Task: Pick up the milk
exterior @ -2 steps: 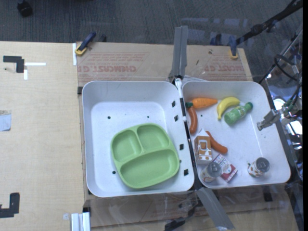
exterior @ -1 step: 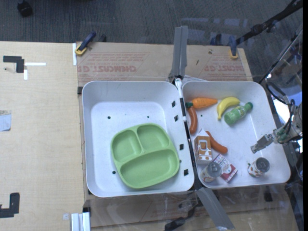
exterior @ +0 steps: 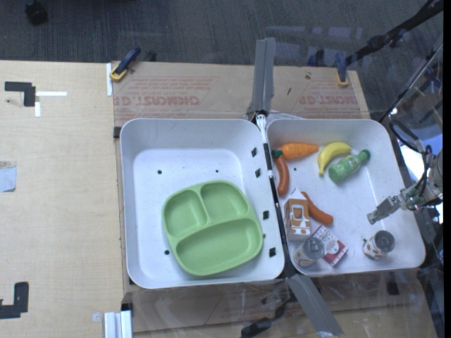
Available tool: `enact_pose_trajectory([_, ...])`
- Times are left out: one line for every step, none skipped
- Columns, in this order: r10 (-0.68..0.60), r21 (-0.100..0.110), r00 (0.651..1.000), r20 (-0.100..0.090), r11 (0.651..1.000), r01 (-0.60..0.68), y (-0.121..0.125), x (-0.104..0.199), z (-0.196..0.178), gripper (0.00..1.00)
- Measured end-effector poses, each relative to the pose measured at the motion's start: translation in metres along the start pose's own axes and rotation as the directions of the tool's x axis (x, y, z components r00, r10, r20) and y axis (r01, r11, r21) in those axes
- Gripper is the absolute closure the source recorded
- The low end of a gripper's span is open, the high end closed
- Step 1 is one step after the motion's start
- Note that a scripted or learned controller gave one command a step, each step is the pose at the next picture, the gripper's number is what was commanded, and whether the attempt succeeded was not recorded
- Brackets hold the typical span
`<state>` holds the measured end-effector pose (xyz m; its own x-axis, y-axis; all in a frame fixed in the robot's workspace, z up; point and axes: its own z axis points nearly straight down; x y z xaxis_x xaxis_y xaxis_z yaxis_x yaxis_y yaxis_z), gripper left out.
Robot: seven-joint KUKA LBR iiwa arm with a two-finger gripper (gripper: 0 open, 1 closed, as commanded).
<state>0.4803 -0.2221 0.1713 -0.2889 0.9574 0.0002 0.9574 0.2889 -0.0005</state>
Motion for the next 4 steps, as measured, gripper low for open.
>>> enact_pose_trajectory([-0.295,-0.001,0.955,0.001,0.955,0.295,0.016,0.025,-0.008,0.0])
enact_pose_trajectory([-0.384,-0.002,0.923,0.003,0.923,0.384,0.003,0.016,-0.069,0.0])
enact_pose_trajectory([-0.381,-0.004,0.924,0.006,0.924,0.381,0.005,0.015,-0.078,1.0])
enact_pose_trajectory([-0.382,-0.003,0.924,0.006,0.924,0.382,0.004,0.015,-0.078,0.0])
